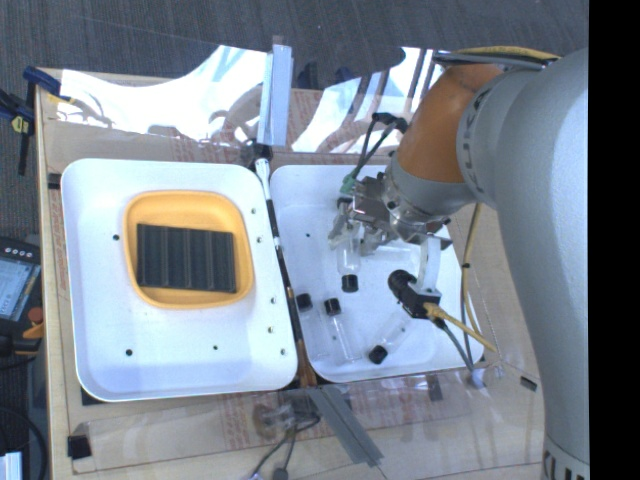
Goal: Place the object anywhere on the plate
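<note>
Two white bins sit side by side on the desk (150,418), which fills the middle of the frame. The left bin (90,318) holds a yellow plate (185,215) with a dark ribbed panel (188,256) in its centre; the plate lies in the upper middle of that bin.

The right bin (310,208) carries several clear vials with black caps. One vial (348,268) stands or lies near the bin's centre, just below the end effector, its black cap toward the lower end. Another vial (335,323) lies left of centre in the lower half, cap at its upper end. A third vial (390,343) lies tilted near the lower edge, cap at its lower left end. A small black cap or piece (302,300) sits close to the bin's left wall.

The arm (520,128) enters from the right of the frame, grey with an orange band (445,108) above the wrist. Its end effector (362,226) hangs over the upper middle of the right bin, well apart from the plate. Whether its jaws are wide or narrow cannot be told from this angle, and no vial can be seen between them.

A black cable with a yellow end (425,303) trails from the wrist toward the lower right. Crumpled foil (210,78) lines the upper edge of the desk.
</note>
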You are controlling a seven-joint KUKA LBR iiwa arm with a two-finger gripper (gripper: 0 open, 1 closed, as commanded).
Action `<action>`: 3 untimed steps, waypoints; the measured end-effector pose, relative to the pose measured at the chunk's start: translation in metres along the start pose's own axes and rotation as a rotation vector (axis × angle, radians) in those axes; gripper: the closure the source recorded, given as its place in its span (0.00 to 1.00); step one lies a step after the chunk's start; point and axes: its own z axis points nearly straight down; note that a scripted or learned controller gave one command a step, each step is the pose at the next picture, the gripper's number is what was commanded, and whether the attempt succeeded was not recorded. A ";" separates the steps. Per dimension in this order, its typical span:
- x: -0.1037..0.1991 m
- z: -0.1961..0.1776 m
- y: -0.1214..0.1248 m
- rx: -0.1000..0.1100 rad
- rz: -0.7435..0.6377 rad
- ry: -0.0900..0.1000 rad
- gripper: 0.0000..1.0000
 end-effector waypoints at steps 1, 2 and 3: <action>0.038 -0.069 0.033 -0.004 -0.250 -0.002 1.00; 0.062 0.000 0.066 0.001 -0.411 -0.001 1.00; 0.088 0.008 0.075 -0.005 -0.664 -0.002 1.00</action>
